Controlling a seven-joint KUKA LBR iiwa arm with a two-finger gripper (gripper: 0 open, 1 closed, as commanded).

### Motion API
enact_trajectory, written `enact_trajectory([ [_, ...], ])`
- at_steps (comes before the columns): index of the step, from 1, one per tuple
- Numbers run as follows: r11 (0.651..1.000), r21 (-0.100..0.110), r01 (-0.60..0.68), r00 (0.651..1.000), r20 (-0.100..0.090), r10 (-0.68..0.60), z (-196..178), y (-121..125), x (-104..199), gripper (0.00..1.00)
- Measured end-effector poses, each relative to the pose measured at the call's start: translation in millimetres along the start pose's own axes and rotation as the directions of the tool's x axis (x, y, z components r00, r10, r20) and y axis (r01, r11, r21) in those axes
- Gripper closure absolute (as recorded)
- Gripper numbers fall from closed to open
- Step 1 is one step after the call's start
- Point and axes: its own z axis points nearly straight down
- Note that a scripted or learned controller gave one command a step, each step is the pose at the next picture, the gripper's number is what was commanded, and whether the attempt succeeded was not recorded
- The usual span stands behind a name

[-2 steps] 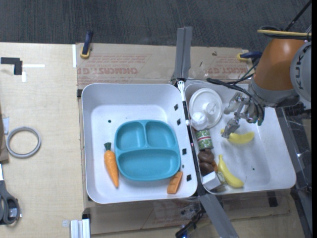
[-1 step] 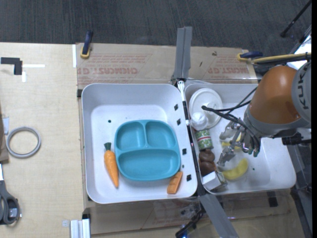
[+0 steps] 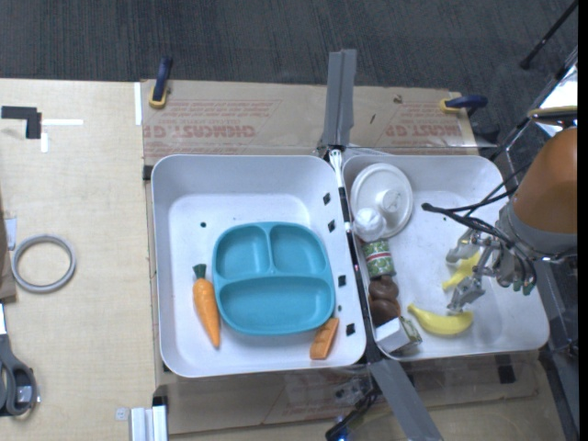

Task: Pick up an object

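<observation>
A divided plate (image 3: 273,279) is set in the left bin (image 3: 175,246), flanked by a carrot (image 3: 207,309) (on its left). A banana (image 3: 442,321) is found in the right bin (image 3: 514,333), near its front.

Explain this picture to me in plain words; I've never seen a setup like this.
One camera looks down at a slant on a bench with two shallow white bins. The grey machine on the right is a robot arm; its tool hangs over the right bin, just above a banana. Something yellow shows at the tool, but whether it holds anything is unclear. That bin also has a white lid-like dish and a small bottle. The left bin has a blue divided plate and a toy carrot.
</observation>
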Motion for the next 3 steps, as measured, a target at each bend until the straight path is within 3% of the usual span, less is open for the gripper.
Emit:
enact_trajectory([
  [1,1.0,0.0,0.003,1.0,0.003,-0.003,-10,1,-1,1.0],
  [2,0.997,0.0,-0.082,0.997,0.001,0.082,-103,23,-56,1.0],
  [3,0.997,0.0,-0.076,0.997,-0.003,0.076,1,26,33,1.0],
])
